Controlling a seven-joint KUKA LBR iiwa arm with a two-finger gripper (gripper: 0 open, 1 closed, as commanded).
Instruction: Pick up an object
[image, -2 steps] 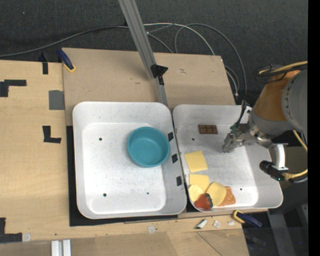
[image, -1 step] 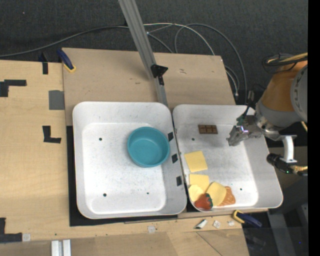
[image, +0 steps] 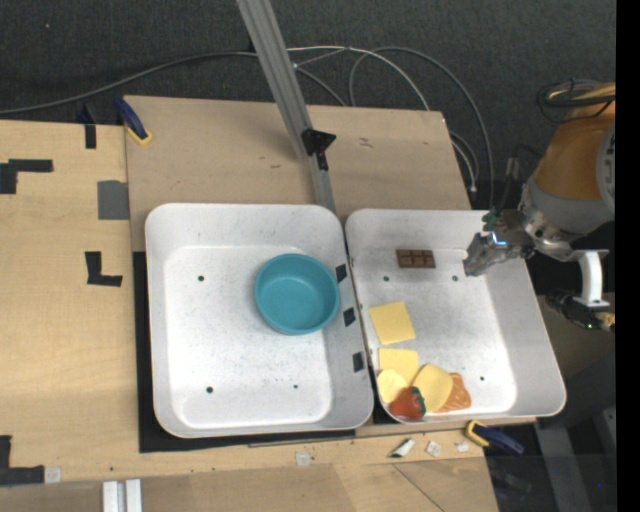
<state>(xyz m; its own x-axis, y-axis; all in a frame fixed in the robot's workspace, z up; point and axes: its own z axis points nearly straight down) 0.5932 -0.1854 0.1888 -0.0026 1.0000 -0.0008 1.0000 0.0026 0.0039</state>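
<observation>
Two white bins sit side by side on the table (image: 70, 300): the left bin (image: 180, 330) holds a blue bowl (image: 295, 292), the right bin (image: 500, 340) a yellow block (image: 392, 323), mixed toy food (image: 425, 388) at its near edge, and a small brown bar (image: 415, 259). The gripper (image: 482, 254) hangs over the right bin's far right side, near the bar, pinching nothing visible; whether it is spread cannot be told.

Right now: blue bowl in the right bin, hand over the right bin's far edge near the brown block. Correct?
Not quite. The camera view shows the blue bowl in the left bin, not the right bin. The rest stands: the hand is over the right bin's far edge, near the brown block.
</observation>
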